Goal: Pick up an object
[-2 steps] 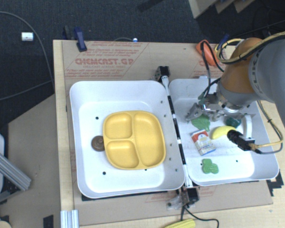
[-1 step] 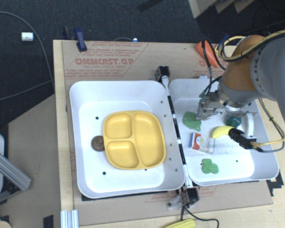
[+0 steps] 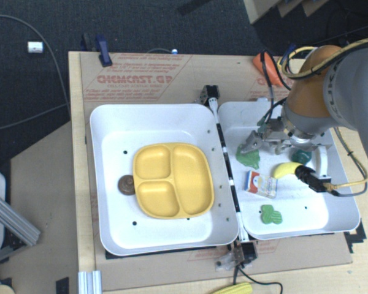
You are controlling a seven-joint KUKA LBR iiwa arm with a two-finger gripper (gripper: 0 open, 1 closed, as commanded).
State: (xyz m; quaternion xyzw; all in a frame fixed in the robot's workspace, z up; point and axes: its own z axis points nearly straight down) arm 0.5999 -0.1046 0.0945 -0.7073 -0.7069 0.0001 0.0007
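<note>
My gripper (image 3: 267,143) hangs low over the back part of the right bin (image 3: 337,216), on the grey arm with its orange band (image 3: 310,81). Just left of and below it lies a dark green object (image 3: 249,158), touching or nearly touching the gripper's left side. A yellow banana (image 3: 286,169) lies just below the gripper, with a teal object (image 3: 302,155) beside it, partly hidden by the wrist. A red and white box (image 3: 253,181) with a clear piece (image 3: 268,187) lies nearer the front. A light green toy (image 3: 270,214) sits near the front rim.
The left bin (image 3: 104,164) holds a yellow divided plate (image 3: 172,180) and a small brown round object (image 3: 126,184) at the plate's left. A black divider (image 3: 224,158) runs between the bins. Cables (image 3: 331,188) trail from the arm across the right bin's right side.
</note>
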